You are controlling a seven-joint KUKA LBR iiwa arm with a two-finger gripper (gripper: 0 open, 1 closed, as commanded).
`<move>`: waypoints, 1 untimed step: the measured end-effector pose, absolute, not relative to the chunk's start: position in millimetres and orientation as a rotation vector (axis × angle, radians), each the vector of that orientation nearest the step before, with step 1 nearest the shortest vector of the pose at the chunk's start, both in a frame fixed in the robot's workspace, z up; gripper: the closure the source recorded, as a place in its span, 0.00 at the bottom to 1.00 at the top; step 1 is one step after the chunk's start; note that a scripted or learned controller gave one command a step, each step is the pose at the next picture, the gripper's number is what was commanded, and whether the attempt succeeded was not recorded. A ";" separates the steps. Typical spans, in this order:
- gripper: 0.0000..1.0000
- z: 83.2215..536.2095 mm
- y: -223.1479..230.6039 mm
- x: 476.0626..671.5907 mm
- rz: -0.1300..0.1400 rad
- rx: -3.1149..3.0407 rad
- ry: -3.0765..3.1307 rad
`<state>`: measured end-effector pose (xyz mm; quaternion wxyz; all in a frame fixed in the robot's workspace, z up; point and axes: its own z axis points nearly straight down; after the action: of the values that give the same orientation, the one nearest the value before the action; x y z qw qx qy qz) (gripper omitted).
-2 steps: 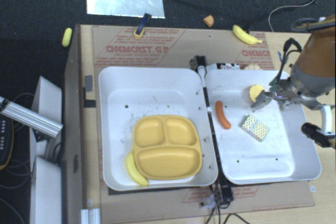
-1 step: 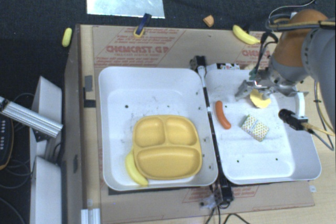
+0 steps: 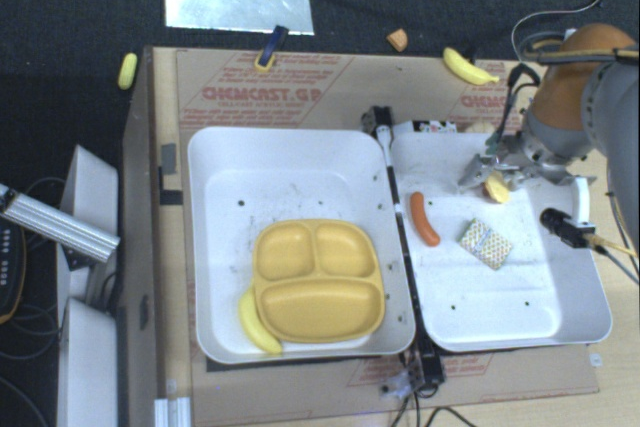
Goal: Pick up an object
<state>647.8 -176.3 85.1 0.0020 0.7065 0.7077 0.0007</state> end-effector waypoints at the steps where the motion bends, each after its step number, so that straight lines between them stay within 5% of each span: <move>1: 1.00 103.4 -177.9 652.2 0.011 2.205 2.215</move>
<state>652.2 -177.9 103.4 0.0083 0.7055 0.7087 0.0035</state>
